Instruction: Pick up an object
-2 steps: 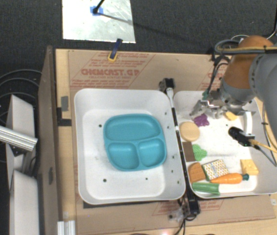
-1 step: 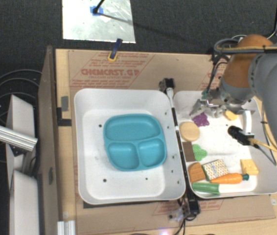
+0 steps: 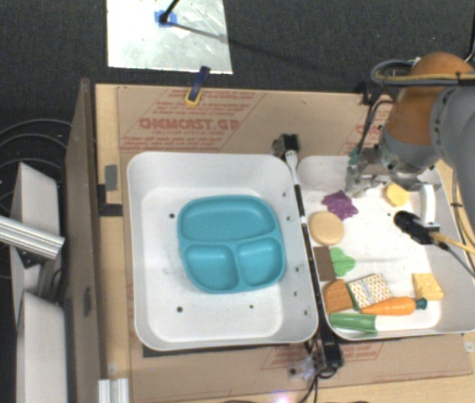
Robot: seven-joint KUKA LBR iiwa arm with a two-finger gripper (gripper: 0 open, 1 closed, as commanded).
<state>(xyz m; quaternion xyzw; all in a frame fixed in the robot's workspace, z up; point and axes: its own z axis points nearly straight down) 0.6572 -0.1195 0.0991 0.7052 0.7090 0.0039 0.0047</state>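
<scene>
Nothing is lifted yet: the grey two-finger gripper [image 3: 360, 177] sits low in the right white bin [image 3: 460, 313], finger spacing unreadable, just beside the purple toy grape bunch [image 3: 339, 203].

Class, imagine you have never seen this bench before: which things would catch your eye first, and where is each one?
The blue divided tray stands out first, alone in the middle of the left bin. Next comes the right bin, crowded with small toy foods, among them a carrot near its front edge and a purple piece further back. The grey arm with its orange band reaches in from the right, above that bin's far end.
</scene>
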